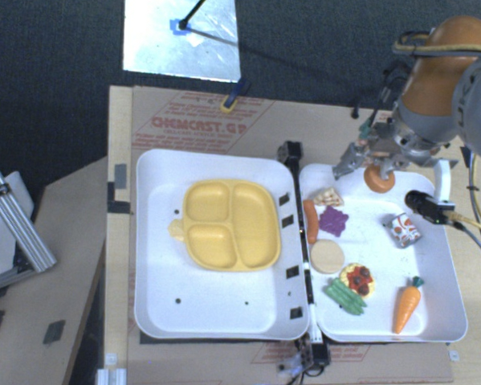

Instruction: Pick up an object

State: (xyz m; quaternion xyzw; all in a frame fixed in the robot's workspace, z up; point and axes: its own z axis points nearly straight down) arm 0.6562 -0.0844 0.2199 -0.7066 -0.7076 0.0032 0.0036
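Note:
My gripper (368,160) hangs over the far edge of the right bin (451,319), below the grey arm with its orange band. Directly under it, at its right side, is a round orange object (379,180); whether they touch is unclear. The bin also holds an orange carrot (407,307), a green pea pod (345,297), a small round tart with red topping (357,278), a beige disc (327,256), a purple piece (333,221), a reddish sausage-shaped piece (311,219), a tan cracker (329,197) and a small white and red packet (402,229).
The left bin (154,304) holds a yellow divided plate (227,225). A black hinged divider (296,231) runs between the bins. A black cylinder on a white bracket (425,204) sticks out over the right bin's far right. A shiny square sheet (182,32) lies beyond the bench.

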